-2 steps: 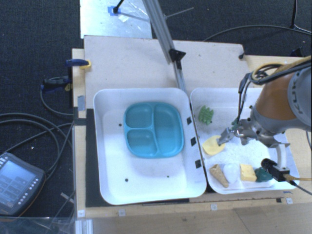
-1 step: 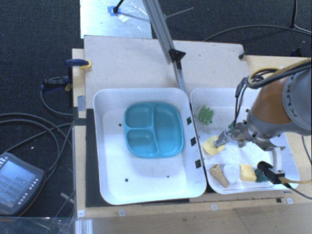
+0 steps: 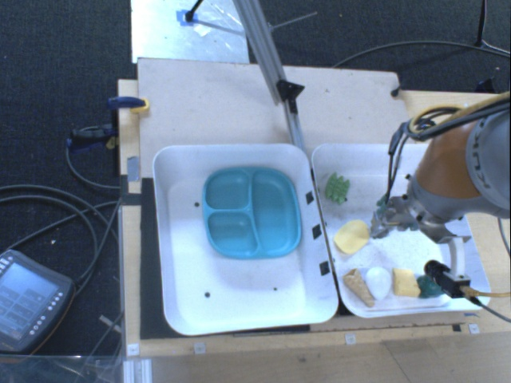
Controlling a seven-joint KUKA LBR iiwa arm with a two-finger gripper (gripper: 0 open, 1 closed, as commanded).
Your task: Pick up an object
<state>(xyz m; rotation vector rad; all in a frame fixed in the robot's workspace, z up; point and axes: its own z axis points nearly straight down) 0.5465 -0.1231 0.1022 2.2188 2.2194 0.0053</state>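
Observation:
The right bin (image 3: 351, 159) holds several small things. A green knobbly piece (image 3: 337, 187) lies near its left wall. A pale yellow flat piece (image 3: 350, 236) lies lower down. Along the front wall lie a tan cone (image 3: 358, 286), a white rounded piece (image 3: 378, 281), a yellow block (image 3: 406, 282) and a small teal piece (image 3: 429, 288). My gripper (image 3: 382, 221) reaches down into this bin from the right, its tip just right of the pale yellow piece and very close to its edge. I see nothing held in it.
The left bin (image 3: 180, 294) holds a blue divided plate (image 3: 251, 212) in its middle. A grey pole (image 3: 263, 38) slants in from the top and ends near the wall between the bins. Cables and a handheld pendant (image 3: 28, 298) lie on the floor at the left.

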